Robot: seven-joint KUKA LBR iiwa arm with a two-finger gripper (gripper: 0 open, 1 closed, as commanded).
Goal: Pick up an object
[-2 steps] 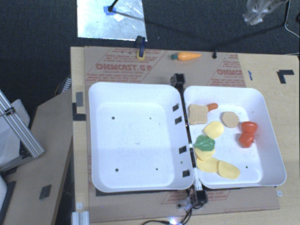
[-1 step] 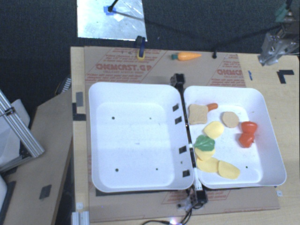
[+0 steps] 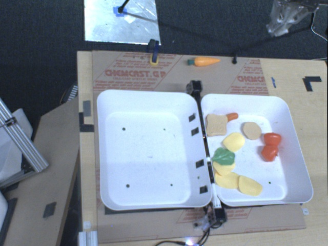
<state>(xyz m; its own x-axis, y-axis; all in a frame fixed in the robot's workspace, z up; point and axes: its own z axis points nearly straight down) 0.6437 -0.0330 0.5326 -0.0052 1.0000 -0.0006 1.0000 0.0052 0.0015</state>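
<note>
Hand (image 3: 283,20) top right above the floor, grip unclear, orange carrot (image 3: 203,62) lying left-right on the bench

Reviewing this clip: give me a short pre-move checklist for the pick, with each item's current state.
1. Objects available in right bin: ok, toast slice, red pepper, green piece and yellow pieces there.
2. Gripper clear of bins: ok, it sits at the top right, off the bench.
3. Finger state: cannot tell, blurred.
4. Isolated target: ok, red pepper lies apart.
5. Carrot inside a bin: not ok, it lies on the bench behind.
</note>
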